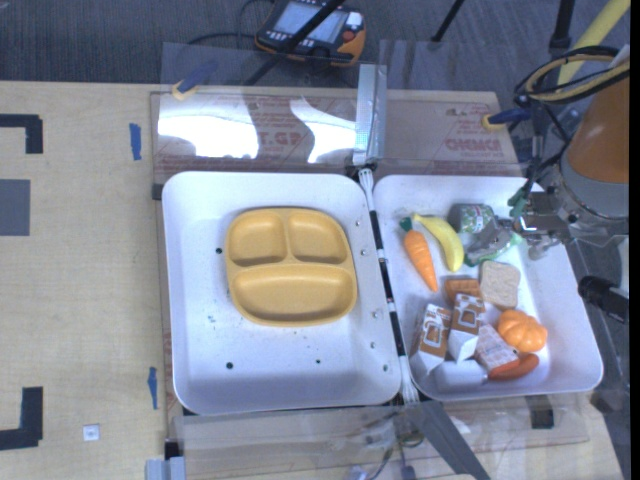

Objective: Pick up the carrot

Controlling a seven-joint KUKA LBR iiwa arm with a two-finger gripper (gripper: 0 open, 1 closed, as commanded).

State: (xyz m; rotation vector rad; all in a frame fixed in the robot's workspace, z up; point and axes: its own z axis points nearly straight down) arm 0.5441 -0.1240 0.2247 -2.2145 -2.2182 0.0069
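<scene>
Item: carrot, right bin; entries from the near edge to the far edge, as I see them from my station.

Near edge of the right bin (pixel 590 363): a red sausage-like piece (pixel 513 367) and a small white packet (pixel 455 373) lie against the near wall; just beyond them an orange pumpkin-shaped toy (pixel 522 330) and two small brown-and-white cartons (pixel 448 323); a slice of bread (pixel 500 284) lies past these.

Middle of the right bin: the carrot (pixel 421 257) lies close to the bin's left wall, green top toward the far side, point toward the near side, long axis running near-to-far with a slight slant; a banana (pixel 444 239) lies just beside it on the right, roughly parallel, close enough that I cannot tell whether they touch.

Far right of the bin: the end effector (pixel 527 224) hangs above a crumpled grey-green wrapper (pixel 474 218); I cannot tell how it is set or whether it has anything in it.

Relation that matters, in my judgement: the carrot lies to the left of the end effector and slightly nearer, with banana and wrapper between; the approach should cross the banana and close across the carrot's short width.

Left bin (pixel 190 298): a yellow divided plate (pixel 290 265) sits in its middle; no part in this pick.

Far edge of the worktop (pixel 80 268): a handheld controller (pixel 310 30) with cable.
</scene>
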